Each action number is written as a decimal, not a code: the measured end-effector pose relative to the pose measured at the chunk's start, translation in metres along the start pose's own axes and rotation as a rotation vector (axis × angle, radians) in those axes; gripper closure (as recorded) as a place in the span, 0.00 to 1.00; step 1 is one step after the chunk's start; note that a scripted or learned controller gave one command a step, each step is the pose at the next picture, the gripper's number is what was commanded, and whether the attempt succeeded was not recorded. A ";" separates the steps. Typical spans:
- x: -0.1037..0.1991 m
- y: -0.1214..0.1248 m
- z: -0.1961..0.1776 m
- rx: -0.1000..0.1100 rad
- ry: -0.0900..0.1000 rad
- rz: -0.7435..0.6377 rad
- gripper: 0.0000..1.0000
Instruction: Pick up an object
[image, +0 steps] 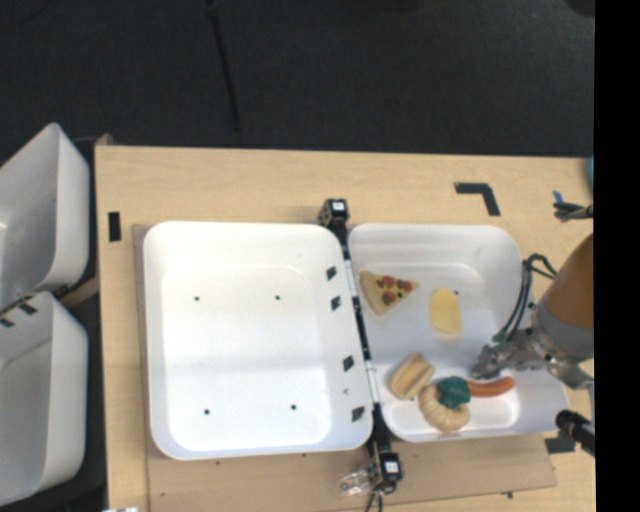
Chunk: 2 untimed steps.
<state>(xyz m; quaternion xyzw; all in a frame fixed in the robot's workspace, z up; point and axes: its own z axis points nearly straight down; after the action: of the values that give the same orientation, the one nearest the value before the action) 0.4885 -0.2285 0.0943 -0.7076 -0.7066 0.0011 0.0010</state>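
The right white bin holds several toy foods. A pizza slice lies near its left wall and a pale yellow piece sits mid-bin. Toward the front are a tan bun, a teal lump resting on a beige pastry, and a red-orange sausage. My gripper reaches in from the right and hangs low just above the sausage, at its far side. The orange wrist band is at the view's right edge.
The left white bin lies beside the right one, with a row of black clips along their shared edge. White containers stand off the bench at far left. Cables hang by the wrist.
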 end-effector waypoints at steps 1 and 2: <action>0.021 0.004 -0.110 -0.009 -0.003 -0.005 1.00; -0.001 0.001 -0.142 -0.007 -0.003 0.000 1.00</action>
<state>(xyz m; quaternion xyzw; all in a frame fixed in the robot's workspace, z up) 0.4900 -0.2298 0.2360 -0.7075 -0.7067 -0.0003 -0.0025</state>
